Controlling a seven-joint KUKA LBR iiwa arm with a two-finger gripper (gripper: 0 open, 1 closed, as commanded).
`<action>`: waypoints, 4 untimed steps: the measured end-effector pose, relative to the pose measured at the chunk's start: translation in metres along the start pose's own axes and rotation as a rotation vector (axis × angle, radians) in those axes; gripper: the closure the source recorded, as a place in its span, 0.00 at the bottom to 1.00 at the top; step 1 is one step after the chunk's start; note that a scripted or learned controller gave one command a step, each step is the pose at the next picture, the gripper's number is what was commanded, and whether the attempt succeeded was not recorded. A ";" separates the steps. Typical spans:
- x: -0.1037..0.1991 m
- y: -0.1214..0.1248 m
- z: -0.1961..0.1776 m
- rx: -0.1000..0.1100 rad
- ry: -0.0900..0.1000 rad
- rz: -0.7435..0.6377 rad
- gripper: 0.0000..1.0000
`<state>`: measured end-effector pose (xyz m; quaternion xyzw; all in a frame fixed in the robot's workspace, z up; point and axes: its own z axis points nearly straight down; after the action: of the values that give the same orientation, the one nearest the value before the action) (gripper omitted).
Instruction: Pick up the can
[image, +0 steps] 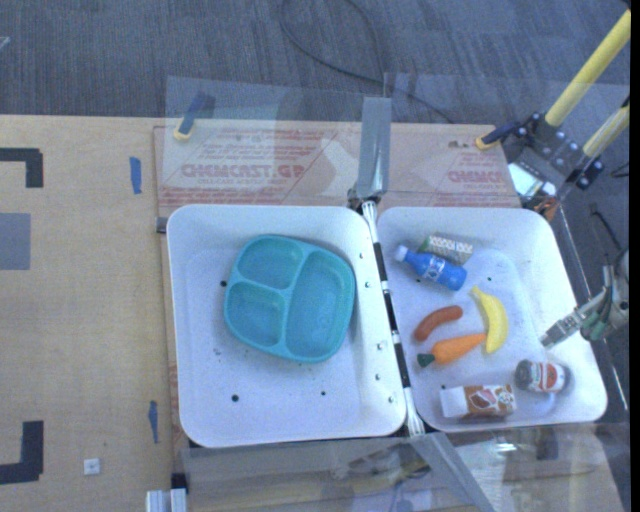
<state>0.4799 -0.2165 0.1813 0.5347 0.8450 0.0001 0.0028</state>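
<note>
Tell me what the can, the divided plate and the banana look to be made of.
Can: probably metal, pale shiny lid, red printed label. Divided plate: smooth teal plastic, moulded compartments, soft sheen. Banana: likely toy plastic, uniform glossy yellow, though the view leaves it open.

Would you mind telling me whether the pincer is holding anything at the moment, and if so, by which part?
Nothing is held. The pincer hangs at the right bin's right edge, apart from the can.
</note>
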 end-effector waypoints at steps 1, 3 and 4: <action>0.000 0.000 0.000 0.000 0.000 0.000 0.00; 0.014 0.009 0.082 -0.008 -0.006 0.042 1.00; 0.059 0.029 0.001 0.002 0.003 0.201 1.00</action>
<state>0.4806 -0.1513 0.1797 0.6168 0.7871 0.0002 0.0011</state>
